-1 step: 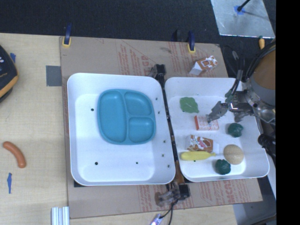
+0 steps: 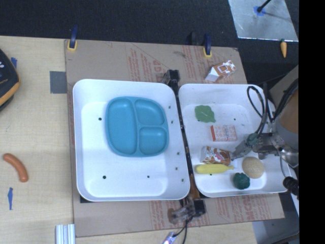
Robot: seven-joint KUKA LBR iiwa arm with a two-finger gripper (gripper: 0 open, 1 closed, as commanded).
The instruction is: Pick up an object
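The right bin [image 2: 223, 93] is crowded along its lower half, with open white floor only near its upper edge and around the green leaf-shaped piece [image 2: 205, 114] at upper centre. The tool [image 2: 242, 149] reaches in from the right edge of the frame and sits low over the bin's right-middle area, its fingers slightly apart with nothing between them. Just below and right of it lies a beige ball [image 2: 253, 167], pale and round, close to the bin's lower right wall. A dark green ball [image 2: 241, 181] sits beside it, lower. A yellow banana [image 2: 213, 169] lies flat along the lower edge, touching a printed snack packet [image 2: 217, 155]. A small red-and-white box [image 2: 223, 133] rests above that. The left bin [image 2: 89, 136] holds a blue divided plate [image 2: 137, 126], with bare floor around it. On the surface [image 2: 35, 131] at lower left lies a sausage [image 2: 16, 166].
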